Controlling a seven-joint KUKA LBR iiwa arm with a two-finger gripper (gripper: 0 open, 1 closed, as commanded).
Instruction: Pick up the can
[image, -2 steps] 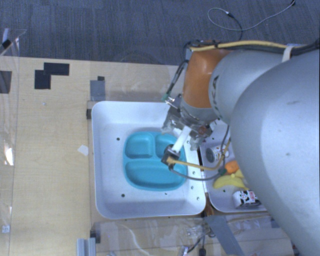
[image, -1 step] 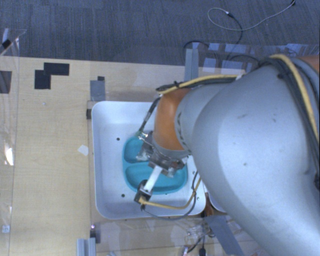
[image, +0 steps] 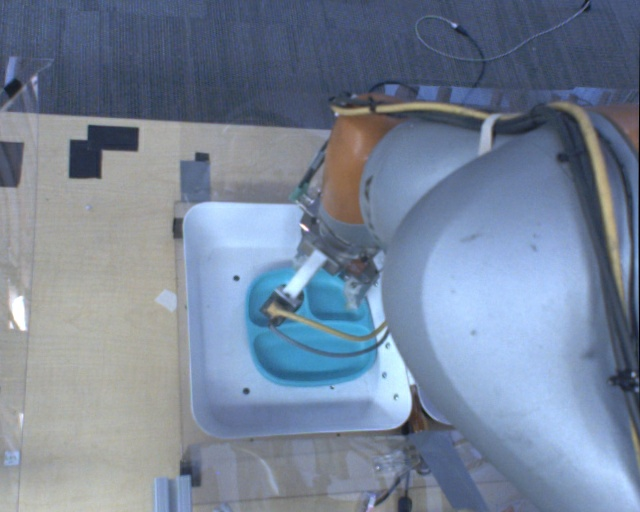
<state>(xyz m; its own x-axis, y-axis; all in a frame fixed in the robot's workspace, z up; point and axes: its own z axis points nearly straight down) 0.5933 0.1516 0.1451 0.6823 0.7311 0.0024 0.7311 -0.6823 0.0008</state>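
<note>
While the arm (image: 500, 300) is leaning in from 3 o'clock, the gripper (image: 352, 290) is hanging over the 2 o'clock part of a blue divided tray (image: 300, 360) lying in the left white bin (image: 215, 300). How far the gripper is open, and where the can is lying, I cannot tell.

A shallow white plastic bin (image: 215, 260) sits on the pale wooden bench (image: 90, 330). A blue divided plastic plate (image: 300, 362) lies flat in it, nearer the bin's right edge. Black tape patches (image: 100, 150) mark the bench's far left corner.
</note>
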